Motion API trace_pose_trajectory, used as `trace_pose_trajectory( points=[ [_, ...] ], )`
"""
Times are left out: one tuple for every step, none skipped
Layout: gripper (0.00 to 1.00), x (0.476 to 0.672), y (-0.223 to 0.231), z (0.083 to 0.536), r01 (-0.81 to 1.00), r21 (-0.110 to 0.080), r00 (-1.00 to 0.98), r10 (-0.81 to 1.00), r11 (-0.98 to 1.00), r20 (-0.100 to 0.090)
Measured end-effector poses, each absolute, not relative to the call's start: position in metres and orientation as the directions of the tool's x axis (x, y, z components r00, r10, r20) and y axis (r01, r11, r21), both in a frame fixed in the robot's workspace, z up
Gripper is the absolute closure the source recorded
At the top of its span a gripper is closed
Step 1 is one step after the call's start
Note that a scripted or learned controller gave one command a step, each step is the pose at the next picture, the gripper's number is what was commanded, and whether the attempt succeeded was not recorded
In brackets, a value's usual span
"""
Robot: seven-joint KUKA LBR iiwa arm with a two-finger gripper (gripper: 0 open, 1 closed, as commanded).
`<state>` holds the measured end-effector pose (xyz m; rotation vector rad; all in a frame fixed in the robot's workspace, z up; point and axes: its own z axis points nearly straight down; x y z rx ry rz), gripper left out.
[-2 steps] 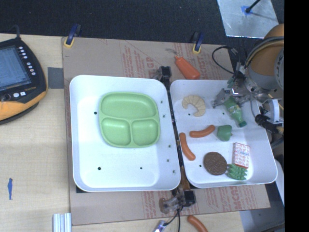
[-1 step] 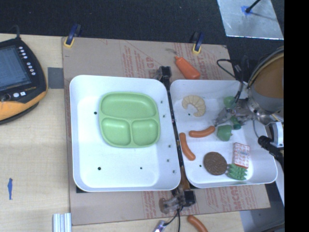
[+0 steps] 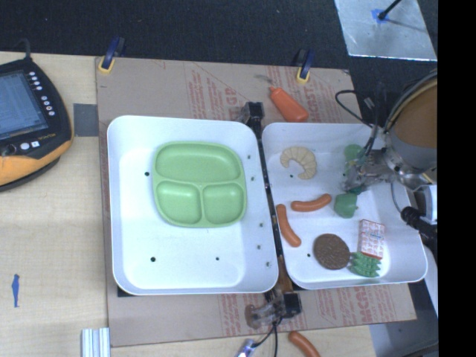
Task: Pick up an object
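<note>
Several small toy foods lie in the right bin (image 3: pixel 416 270), and the claw (image 3: pixel 358 177) hangs low at about three o'clock in that bin, over a cluster of green pieces – whether it is clenched or released I cannot tell, since the metal parts blur together there. Just below the claw, toward six o'clock, sits a green block (image 3: pixel 346 205), the likeliest target; another green piece (image 3: pixel 352 153) lies at twelve o'clock from it. My guess is that the green block is light, hollow plastic, stiff and somewhat slick, so a pinch across its narrow sides near the middle should hold, though it may skid if caught on a corner. It looks squat with no clear long axis. Easier to read are the sausages: one sausage (image 3: pixel 311 204) lies with its long axis running roughly from eight to two o'clock, and a second sausage (image 3: pixel 288 225) points from eleven to five o'clock beside the bin's left wall – each would be best gripped across the width at mid-length. A croissant (image 3: pixel 300 161) curves at the eleven o'clock part of the bin, and a brown patty (image 3: pixel 331 251) lies flat near six o'clock. The left bin (image 3: pixel 134 266) holds a green divided plate (image 3: pixel 199 183)
</note>
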<state>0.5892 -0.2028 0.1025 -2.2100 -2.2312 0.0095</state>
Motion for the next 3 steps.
trace_pose_trajectory(
  points=[
    [1.0, 0.595, -0.149, 0.151, 1.0, -0.002, -0.008, 1.0, 0.008, -0.002],
    [1.0, 0.592, -0.12, 0.246, 1.0, -0.002, -0.005, 1.0, 0.005, 0.0],
    [1.0, 0.594, -0.06, 0.218, 1.0, -0.004, -0.006, 1.0, 0.006, -0.001]
  ],
)
